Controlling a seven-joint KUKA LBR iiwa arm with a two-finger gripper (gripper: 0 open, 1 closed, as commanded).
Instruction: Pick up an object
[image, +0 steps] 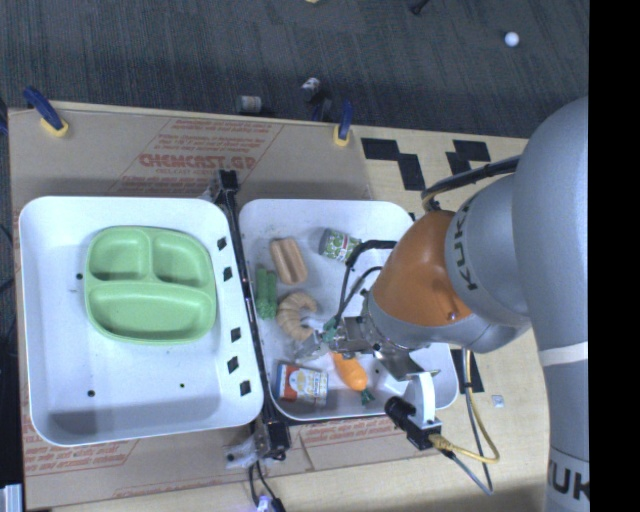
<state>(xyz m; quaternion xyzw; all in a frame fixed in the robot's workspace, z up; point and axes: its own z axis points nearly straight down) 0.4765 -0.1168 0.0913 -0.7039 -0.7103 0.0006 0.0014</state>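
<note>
Bins sit side by side on the bench, so we read them left to right. Left bin (50, 300) carries one thing: a green divided plate (150, 282), three compartments, lying flat near the bin's middle. We'd guess it's a drop target or just clutter; either way it's well apart from the arm. Right bin (300, 212) has the pickable stuff, and we count six items. One green piece (266, 292) lies along the left wall, upright in the view, just beside the divider. One hot-dog-like bun (289, 260) sits near the top, tilted slightly. One tan croissant-shaped item (295, 312) is below it, near the centre. One small green can or jar (338, 244) lies on its side toward the top right. One flat printed packet (301, 384) rests at the bottom edge. One orange carrot-like object (350, 372) lies just right of the packet, directly under the wrist. Arm (470, 270) reaches in from the right and covers the bin's right half, so more items could be hidden there; we can't tell. Gripper (338, 345) is down low between the croissant item and the carrot, apparently touching or just above them. Wrist hardware blocks the tips, so we cannot tell the tool's opening, nor whether anything is grasped. Our judgement: the carrot or the croissant item is the target, grasp not confirmed.
</note>
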